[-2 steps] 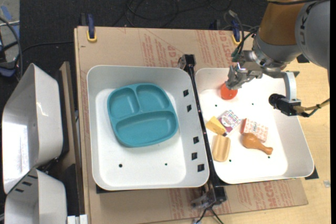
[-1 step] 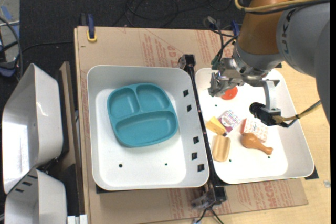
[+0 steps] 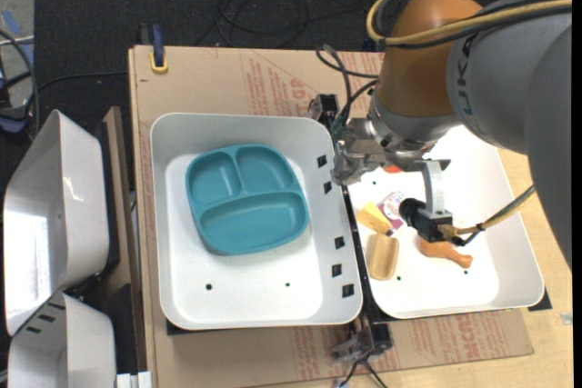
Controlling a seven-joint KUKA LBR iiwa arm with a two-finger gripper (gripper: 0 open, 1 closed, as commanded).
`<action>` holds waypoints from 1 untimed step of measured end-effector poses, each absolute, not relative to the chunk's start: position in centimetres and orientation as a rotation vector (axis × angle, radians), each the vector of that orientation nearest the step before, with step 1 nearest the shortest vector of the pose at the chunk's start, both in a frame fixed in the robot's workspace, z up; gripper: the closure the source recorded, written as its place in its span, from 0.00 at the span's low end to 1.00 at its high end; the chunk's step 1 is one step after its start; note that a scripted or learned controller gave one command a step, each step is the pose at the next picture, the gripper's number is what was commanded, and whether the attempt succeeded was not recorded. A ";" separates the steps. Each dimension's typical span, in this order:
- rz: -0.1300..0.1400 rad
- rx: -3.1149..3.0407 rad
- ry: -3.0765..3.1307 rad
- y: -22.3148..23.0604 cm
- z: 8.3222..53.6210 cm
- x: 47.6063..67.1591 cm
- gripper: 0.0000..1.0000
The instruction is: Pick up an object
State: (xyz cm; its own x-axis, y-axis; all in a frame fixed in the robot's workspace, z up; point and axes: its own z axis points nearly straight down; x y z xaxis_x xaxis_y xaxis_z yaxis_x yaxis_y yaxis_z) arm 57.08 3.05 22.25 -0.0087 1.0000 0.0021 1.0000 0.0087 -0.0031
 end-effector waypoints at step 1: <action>0.003 -2.212 -2.226 6.5 23.1 53.4 1.00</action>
